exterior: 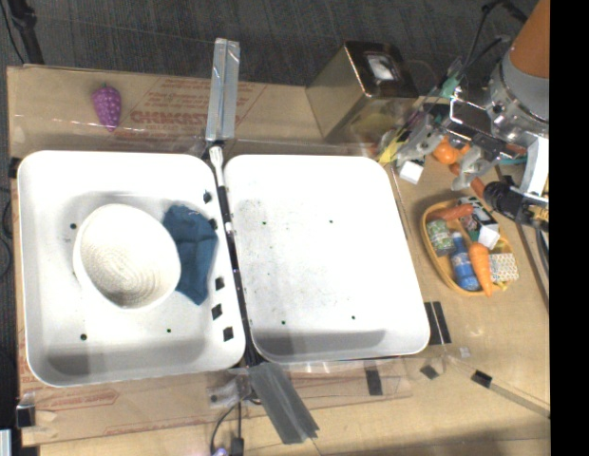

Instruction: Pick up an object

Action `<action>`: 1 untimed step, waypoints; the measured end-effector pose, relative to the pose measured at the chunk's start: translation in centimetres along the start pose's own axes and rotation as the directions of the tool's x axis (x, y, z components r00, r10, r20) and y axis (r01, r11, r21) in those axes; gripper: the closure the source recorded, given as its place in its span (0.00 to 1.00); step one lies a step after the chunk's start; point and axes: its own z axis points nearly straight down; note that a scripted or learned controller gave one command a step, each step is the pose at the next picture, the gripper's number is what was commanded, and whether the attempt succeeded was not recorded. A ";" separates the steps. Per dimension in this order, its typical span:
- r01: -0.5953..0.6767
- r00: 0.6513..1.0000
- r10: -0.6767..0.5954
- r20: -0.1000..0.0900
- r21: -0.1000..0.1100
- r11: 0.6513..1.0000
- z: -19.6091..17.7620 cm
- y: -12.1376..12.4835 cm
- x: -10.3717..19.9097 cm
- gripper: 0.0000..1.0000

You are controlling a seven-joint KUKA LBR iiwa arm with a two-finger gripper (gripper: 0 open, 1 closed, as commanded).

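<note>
The gripper (grip state I cannot tell) is hanging far right of the blue cloth, which is lying across both bins

Arm at upper right, end effector low, angled leftward

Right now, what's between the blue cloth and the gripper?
In the camera view, the divider and the right bin's bare floor lie between the blue cloth and the gripper.
</note>
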 end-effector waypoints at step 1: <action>-0.496 0.869 0.496 -0.002 -0.003 0.869 -6.0 6.5 3.2 0.00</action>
